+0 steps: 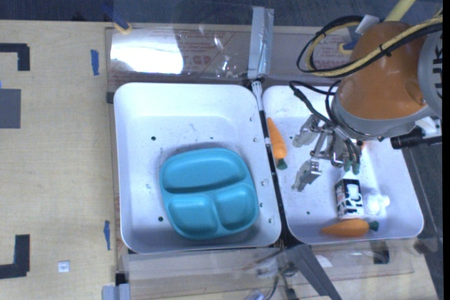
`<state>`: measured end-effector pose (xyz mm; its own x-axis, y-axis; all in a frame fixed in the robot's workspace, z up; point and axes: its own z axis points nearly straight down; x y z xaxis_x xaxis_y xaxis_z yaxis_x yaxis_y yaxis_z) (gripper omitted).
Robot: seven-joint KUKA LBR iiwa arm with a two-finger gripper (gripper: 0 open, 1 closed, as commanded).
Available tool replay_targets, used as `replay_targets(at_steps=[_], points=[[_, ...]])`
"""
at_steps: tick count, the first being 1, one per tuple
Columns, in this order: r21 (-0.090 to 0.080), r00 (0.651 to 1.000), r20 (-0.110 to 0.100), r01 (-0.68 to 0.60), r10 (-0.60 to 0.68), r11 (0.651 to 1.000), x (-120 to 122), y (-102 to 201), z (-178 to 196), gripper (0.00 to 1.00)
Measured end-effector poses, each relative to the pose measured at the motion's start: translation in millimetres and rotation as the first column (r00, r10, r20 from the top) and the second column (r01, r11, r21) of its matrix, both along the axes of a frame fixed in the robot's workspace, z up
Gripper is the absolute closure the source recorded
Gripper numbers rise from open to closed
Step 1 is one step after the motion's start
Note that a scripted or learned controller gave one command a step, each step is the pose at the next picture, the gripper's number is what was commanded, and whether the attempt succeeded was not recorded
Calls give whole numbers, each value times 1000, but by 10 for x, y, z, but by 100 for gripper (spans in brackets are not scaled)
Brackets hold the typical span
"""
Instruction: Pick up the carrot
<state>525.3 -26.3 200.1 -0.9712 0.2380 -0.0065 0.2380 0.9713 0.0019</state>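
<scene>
The right bin (397,172) offers little room along its left wall, where the carrot (276,140) lies almost against the divider between the 2 bins. The middle of that bin's floor is bare, and the gripper (306,155) hangs over it, just right of the carrot and not touching it; its 2 metal fingers (304,178) stand spread, with nothing between them. A second carrot (344,227) lies close to the near wall, with a black-and-white bottle (349,197) just beyond it. The left bin (133,116) holds a blue divided plate (207,192) in its near half. The arm's orange band covers the far right part of the right bin, and the finger linkage is a tangle of metal that is hard to read. The carrot's long axis runs far to near, slightly slanted, with its orange tip toward the far wall and its green stub toward the near side; the second carrot lies crosswise, green end to the view's right
</scene>
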Motion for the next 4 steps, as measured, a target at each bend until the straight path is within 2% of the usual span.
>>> replay_targets(at_steps=[1, 2, 3, 4], points=[[0, 992, 1, 129, -129, 992, -106, -230, 330, 0], [2, 999, -6, 53, -53, 999, 434, 292, -172, 0], [2, 998, 7, 55, -55, 998, 464, 283, -33, 100], [-1, 1000, 4, -19, 19, 1000, 31, 104, 818, 100]])
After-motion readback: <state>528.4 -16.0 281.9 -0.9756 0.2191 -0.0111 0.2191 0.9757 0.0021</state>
